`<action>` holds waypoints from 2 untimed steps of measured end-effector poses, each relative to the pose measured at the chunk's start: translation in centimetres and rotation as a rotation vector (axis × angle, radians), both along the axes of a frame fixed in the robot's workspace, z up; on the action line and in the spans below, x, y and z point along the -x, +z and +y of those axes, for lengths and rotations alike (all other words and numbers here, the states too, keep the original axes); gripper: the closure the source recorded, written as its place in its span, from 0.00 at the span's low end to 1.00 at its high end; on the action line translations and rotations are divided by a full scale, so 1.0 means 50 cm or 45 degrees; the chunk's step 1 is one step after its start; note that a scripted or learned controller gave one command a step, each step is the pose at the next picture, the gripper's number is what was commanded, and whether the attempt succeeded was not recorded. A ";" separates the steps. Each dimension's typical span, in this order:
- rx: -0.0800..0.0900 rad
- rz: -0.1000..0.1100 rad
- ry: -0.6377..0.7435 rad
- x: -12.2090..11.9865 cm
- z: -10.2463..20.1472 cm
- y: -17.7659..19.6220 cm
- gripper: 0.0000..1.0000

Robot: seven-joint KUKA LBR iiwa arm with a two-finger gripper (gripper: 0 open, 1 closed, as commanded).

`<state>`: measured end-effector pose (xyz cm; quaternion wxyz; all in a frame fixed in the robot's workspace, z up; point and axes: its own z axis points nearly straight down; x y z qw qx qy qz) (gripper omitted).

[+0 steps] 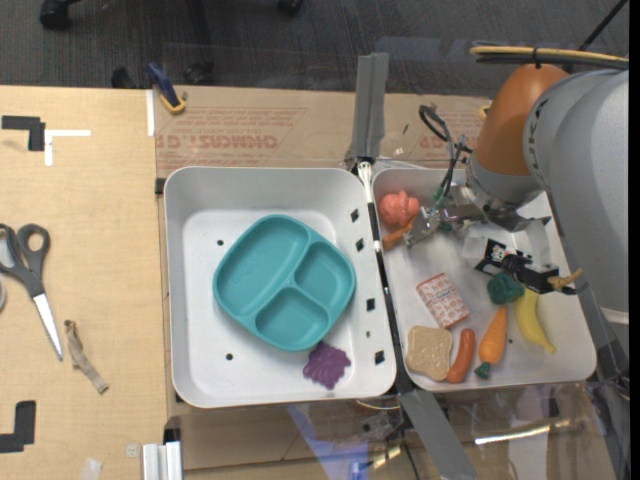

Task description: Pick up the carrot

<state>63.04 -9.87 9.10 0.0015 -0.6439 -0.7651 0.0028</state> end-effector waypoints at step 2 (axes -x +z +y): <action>-0.003 -0.004 -0.179 0.307 -0.092 0.027 0.00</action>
